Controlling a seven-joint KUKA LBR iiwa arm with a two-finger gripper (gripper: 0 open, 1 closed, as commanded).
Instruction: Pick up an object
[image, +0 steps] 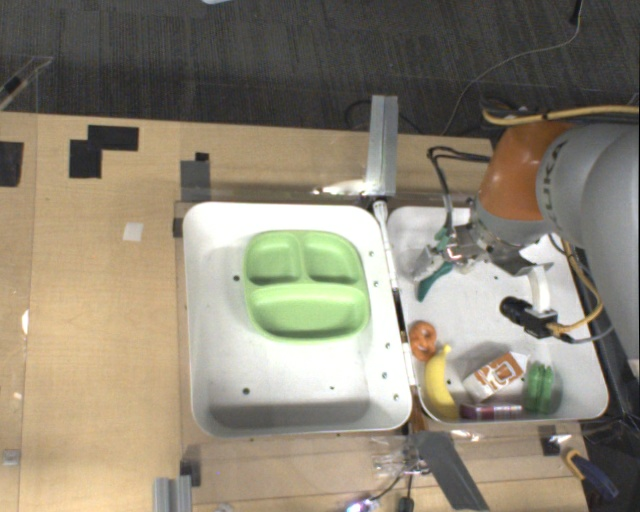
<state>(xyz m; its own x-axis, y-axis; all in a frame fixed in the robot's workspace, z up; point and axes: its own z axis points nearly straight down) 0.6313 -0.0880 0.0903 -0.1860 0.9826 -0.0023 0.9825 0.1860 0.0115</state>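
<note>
Gripper open, empty, at right bin's 10 o'clock; objects cluster at 6, likely closing on nothing.

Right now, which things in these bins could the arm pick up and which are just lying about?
For the job: pincer; banana; orange ball; green ridged object; small carton; purple marker.

Just there: green divided tray; left bin; right bin; cables.

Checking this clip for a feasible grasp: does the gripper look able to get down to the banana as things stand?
Probably yes. The gripper hangs over the right bin's upper part; the banana lies uncovered by the front-left wall, an orange fruit close by, which could crowd a grasp.
</note>
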